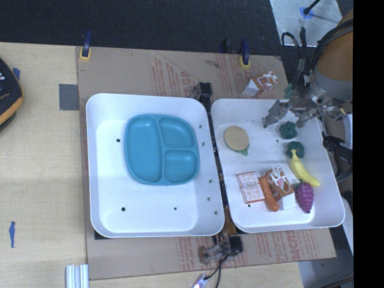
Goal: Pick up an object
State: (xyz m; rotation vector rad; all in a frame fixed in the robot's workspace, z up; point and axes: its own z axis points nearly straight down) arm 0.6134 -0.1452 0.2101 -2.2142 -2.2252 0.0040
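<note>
The right bin (252,110) holds several toy foods. Among them are a tan round biscuit (236,138), two small green pieces (288,129) (294,148), a yellow banana (303,171) and purple grapes (305,197). An orange carrot (270,198) and two printed packets (248,186) (279,180) lie there too. My gripper (284,123) hangs over the bin's far right part, just above the upper green piece. Its fingers are spread open, with nothing between them.
The left bin (108,209) holds a blue divided plate (162,149). A small printed packet (263,83) lies on the cardboard behind the right bin. A dark device (7,92) sits at the left edge of the bench.
</note>
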